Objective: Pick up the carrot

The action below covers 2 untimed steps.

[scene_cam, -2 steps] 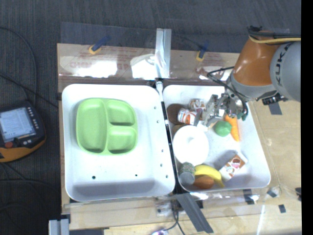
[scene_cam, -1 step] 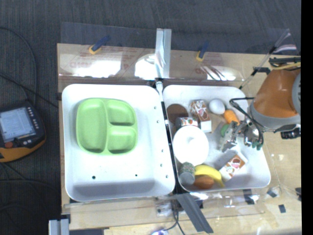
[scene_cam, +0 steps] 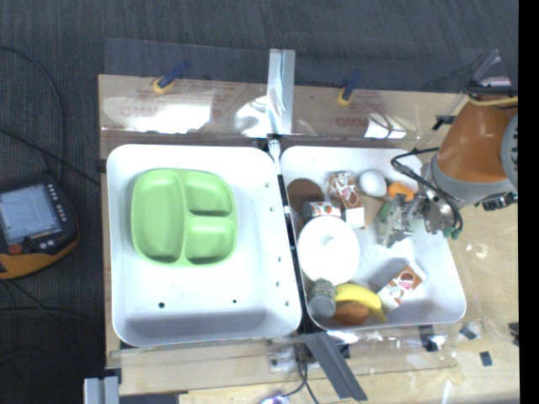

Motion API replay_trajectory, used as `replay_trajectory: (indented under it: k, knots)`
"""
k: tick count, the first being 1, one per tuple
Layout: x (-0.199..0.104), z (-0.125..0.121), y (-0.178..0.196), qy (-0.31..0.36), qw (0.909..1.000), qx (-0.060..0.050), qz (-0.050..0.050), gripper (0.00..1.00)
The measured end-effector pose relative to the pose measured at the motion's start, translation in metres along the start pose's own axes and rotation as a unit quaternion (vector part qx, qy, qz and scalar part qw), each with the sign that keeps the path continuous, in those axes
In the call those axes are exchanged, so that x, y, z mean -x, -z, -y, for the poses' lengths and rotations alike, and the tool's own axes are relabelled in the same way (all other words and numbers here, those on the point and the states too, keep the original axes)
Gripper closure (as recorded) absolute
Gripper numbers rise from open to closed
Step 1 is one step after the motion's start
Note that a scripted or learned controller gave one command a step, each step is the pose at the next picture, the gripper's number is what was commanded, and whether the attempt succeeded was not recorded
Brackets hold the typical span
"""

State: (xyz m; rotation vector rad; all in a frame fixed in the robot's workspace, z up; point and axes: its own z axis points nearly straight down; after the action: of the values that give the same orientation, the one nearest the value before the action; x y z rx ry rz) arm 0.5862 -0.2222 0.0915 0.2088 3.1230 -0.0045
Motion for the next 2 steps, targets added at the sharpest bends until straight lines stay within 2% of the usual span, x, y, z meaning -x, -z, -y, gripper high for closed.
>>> replay_trajectory:
  k: [1,2]
  knots:
    - [-0.0943,0.0153,0.0027,0.043,0.9991,-0.001,0.003,1.0]
    - [-0.0904,0.0088,0.004,0.282,0.9592,-0.001,0.01,1.0]
